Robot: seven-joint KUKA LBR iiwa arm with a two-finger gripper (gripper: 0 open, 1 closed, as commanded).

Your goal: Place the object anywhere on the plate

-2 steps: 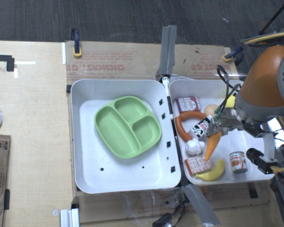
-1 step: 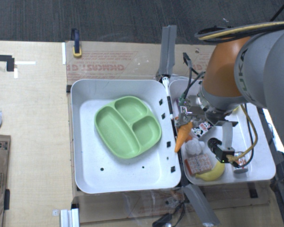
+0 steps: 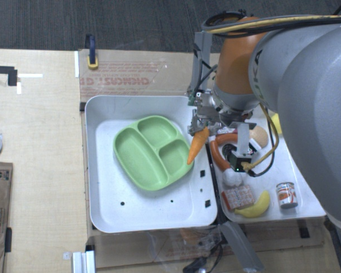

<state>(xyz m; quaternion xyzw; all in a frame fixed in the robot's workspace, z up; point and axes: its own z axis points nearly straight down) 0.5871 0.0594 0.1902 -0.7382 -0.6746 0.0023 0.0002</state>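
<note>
The gripper [image 3: 201, 131] is clamped on the top of the carrot [image 3: 196, 145], which hangs slanting down-left with its tip over the right rim of the plate [image 3: 137, 161], so the plate's compartments lie just left of it.

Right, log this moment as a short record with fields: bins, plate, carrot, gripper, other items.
bins: two white bins side by side, left bin and right bin
plate: green three-compartment plate, lying in the left bin
carrot: orange carrot, hanging tip-down over the plate's right edge
gripper: gripper shut on the carrot's upper end, above the divide between the bins
other items: banana, small can and red-patterned packet in the right bin
</note>
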